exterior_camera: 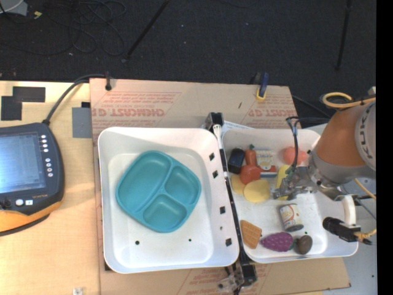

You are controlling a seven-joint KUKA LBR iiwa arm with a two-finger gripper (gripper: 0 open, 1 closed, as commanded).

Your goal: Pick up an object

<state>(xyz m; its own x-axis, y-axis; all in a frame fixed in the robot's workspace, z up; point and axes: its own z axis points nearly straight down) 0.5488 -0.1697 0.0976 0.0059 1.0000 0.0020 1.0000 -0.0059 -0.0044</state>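
The gripper (287,188) is low in the right bin (328,251), near its middle, apparently reaching for the small can (288,216) just below it. Its metal parts blur together, so I cannot tell its state.

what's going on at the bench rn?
The KUKA arm reaches in over the right bin, its end effector low among the clutter near a yellow disc and a small can. I can't tell whether it has gripped anything. The left bin holds a teal divided plate.
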